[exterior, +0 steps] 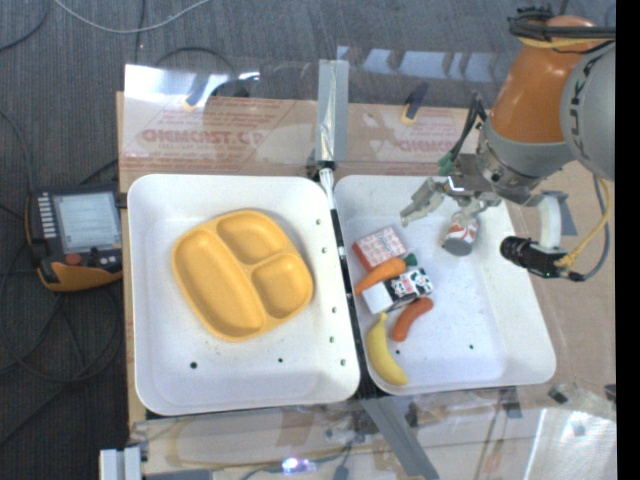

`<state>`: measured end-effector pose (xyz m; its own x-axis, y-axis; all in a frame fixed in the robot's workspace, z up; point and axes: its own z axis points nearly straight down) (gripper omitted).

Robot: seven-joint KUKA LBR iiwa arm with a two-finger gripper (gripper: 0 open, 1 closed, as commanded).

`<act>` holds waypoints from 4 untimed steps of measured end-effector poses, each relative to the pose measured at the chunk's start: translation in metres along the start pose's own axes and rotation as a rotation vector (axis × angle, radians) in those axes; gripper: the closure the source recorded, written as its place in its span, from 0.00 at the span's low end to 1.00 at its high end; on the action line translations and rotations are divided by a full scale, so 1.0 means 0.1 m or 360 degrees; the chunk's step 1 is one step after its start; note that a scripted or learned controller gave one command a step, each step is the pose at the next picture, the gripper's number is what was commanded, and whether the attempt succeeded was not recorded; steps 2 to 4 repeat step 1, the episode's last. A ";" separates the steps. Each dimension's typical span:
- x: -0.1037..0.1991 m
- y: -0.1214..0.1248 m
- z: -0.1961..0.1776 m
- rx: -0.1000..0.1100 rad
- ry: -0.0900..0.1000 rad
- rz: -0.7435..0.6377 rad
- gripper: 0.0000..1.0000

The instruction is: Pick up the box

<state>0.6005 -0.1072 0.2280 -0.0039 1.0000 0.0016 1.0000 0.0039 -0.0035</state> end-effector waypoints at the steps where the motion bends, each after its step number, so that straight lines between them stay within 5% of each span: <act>1: 0.07 0.21 1.24 -0.0031 -0.0003 0.0137 0.00; 4: 0.07 0.21 1.24 -0.0031 -0.0003 0.0137 0.00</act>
